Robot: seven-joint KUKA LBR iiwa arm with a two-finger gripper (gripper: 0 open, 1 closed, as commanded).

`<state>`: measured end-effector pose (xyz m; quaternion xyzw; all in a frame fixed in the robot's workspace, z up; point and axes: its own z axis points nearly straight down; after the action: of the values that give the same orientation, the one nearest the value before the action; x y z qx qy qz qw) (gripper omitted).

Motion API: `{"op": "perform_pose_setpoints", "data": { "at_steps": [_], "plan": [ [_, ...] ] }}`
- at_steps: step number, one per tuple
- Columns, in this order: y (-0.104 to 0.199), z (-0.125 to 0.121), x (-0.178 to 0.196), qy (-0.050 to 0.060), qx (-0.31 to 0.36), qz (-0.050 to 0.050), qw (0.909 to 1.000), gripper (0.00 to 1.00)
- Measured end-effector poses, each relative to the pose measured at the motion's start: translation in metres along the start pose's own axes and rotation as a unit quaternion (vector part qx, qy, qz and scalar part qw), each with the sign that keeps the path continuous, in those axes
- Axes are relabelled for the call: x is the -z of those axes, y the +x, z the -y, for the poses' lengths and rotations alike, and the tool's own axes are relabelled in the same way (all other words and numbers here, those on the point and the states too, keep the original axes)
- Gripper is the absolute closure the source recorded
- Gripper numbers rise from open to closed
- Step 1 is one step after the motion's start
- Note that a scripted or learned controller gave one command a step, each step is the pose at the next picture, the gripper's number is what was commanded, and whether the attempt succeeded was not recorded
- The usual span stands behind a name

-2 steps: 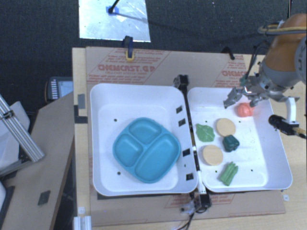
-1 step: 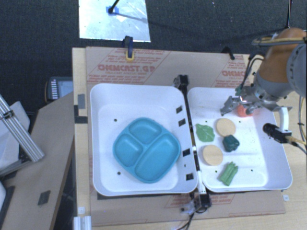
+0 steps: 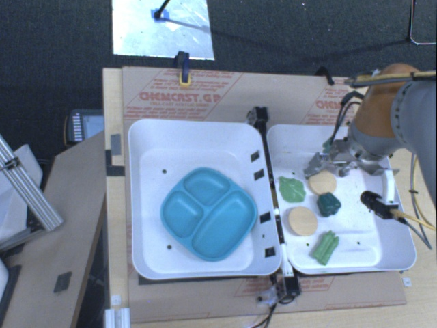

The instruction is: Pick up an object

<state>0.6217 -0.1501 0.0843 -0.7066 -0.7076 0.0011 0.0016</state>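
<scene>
The right bin (image 3: 392, 255) holds several small objects. A green leafy piece (image 3: 292, 188) lies near its left wall. Beside it are a tan disc (image 3: 323, 184) and a dark teal lump (image 3: 328, 203). A second tan disc (image 3: 302, 221) and a green ridged piece (image 3: 326, 247) lie nearer the front. My gripper (image 3: 329, 165) hangs at the back of this bin, just above the far edge of the first tan disc. It is open, with nothing between its metal fingers (image 3: 315, 162).
The left bin (image 3: 147, 139) carries a blue divided plate (image 3: 208, 212). A black clamp row (image 3: 263, 176) runs along the wall between the bins. A black connector with a yellow cable (image 3: 379, 206) hangs over the right bin's right side.
</scene>
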Motion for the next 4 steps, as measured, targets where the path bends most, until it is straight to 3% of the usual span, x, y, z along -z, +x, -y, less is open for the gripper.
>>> {"op": "perform_pose_setpoints", "data": {
  "at_steps": [1, 2, 4],
  "plan": [
    [0.000, -0.001, 0.001, -0.003, 0.000, 0.001, 1.0000, 0.00],
    [0.000, -0.002, 0.013, -0.005, 0.000, 0.001, 1.0000, 1.00],
    [0.004, -0.006, 0.102, -0.005, 0.001, 0.001, 1.0000, 1.00]
  ]
}}
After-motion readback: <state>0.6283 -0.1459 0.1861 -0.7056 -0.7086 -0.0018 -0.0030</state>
